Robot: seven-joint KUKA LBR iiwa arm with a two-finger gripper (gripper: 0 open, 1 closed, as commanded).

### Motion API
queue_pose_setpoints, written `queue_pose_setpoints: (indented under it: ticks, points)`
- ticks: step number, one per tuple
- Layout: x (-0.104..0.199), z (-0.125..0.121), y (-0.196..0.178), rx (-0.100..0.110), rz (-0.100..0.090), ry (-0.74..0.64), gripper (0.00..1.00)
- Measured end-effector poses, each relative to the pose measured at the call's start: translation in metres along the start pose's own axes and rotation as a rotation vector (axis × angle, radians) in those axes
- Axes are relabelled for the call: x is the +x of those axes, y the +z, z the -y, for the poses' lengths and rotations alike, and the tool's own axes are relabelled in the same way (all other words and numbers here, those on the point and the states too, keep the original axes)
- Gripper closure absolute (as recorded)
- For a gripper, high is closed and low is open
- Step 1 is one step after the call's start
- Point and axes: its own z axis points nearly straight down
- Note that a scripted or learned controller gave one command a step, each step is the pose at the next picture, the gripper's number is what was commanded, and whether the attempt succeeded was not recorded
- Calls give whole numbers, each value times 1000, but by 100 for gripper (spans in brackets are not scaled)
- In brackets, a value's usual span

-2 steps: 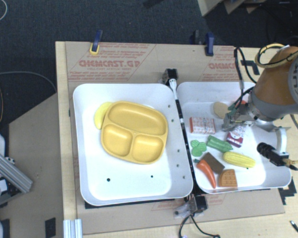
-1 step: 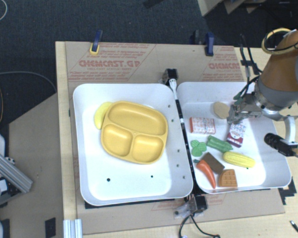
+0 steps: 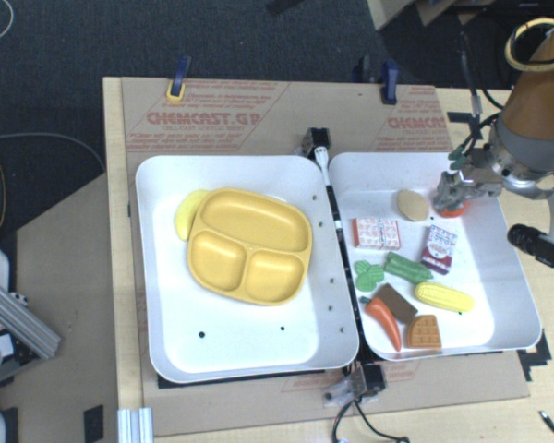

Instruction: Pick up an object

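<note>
"CHEMCAST GP" printed red on bench board (image 3: 203,118); claw (image 3: 451,195) low.

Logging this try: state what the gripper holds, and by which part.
Cannot be told. The gripper sits low over a red object in the right bin.

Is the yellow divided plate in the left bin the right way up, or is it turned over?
Right way up. The yellow divided plate shows its three hollow compartments facing the camera, and it lies flat in the left bin.

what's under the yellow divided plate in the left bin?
A yellow banana-like piece pokes out at the yellow divided plate's upper left edge. The rest of it, and anything else beneath, is covered.
</note>
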Motion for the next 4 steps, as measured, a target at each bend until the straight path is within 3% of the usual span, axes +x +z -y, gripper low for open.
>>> queue_pose_setpoints:
  ticks: [1, 2, 4]
  points:
    - [0, -1, -23, 2, -1, 0, 100]
    - [49, -31, -31, 1, -2, -5, 100]
    - [65, -23, -18, 9, -2, 1, 100]
